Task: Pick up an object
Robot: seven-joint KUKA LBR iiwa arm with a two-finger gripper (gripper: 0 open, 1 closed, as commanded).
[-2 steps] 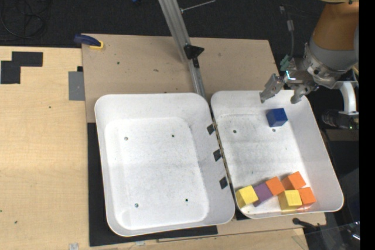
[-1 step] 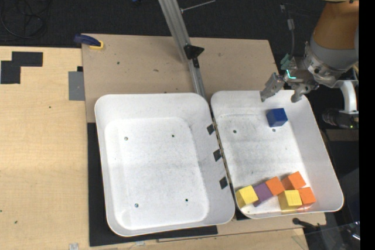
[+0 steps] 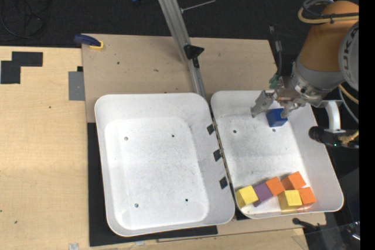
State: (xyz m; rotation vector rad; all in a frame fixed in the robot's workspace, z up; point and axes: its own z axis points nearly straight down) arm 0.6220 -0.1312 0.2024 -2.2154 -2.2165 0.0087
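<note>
Item: blue block (image 3: 276, 119), upper part of right bin (image 3: 328, 199), beneath end effector (image 3: 275, 103), finger spread cannot be told; risk: an off-centre close could nudge it aside or slip off.

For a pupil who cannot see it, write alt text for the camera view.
A grey and orange robot arm's claw is over a blue block in the right white bin. Yellow, orange and purple blocks cluster in that bin's near corner, beside the left white bin.
</note>
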